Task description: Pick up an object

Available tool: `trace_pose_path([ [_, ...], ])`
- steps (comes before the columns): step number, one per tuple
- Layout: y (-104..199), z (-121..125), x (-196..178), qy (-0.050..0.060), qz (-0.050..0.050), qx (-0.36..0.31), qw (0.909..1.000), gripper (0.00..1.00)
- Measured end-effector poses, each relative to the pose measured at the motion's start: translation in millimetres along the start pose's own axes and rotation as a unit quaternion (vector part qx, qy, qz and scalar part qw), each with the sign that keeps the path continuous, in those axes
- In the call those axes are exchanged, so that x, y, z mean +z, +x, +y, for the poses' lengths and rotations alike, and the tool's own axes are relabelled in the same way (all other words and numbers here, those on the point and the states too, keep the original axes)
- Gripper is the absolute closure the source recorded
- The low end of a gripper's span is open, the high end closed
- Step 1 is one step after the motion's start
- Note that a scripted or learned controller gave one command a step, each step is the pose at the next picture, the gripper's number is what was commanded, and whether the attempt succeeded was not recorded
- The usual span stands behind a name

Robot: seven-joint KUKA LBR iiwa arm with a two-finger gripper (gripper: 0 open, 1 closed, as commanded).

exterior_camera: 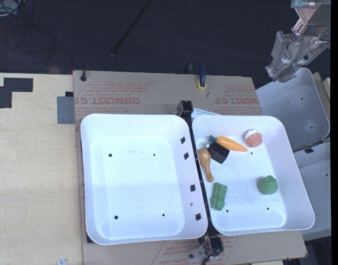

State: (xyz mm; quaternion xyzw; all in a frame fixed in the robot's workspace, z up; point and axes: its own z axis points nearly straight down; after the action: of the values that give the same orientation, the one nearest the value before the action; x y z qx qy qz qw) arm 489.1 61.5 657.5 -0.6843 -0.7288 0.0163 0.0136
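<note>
The right bin point(293, 164) holds several small things. An orange carrot point(231, 143) lies near its back left, beside a black block point(217, 153). A pink and white cupcake point(253, 138) sits just right of the carrot. A yellow-orange gourd shape point(205, 163) lies along the bin's left wall. In front of it is a green ridged piece point(218, 196), and a green round lump point(268, 185) rests toward the right. My gripper point(284, 59) hangs high at the top right, beyond the bin's back right corner and well away from all of these.
The left bin point(87, 170) stands beside the right one, joined by a black divider strip point(192, 164). Both rest on a brown cardboard sheet point(130, 95). A grey metal plate point(301, 104) lies at the right, under the arm.
</note>
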Motion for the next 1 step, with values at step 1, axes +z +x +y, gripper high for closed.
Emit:
trace_pose_path([
  [1, 0.6, 0.9, -9.3, -0.003, 0.0, -0.001, 1.0, 1.0],
])
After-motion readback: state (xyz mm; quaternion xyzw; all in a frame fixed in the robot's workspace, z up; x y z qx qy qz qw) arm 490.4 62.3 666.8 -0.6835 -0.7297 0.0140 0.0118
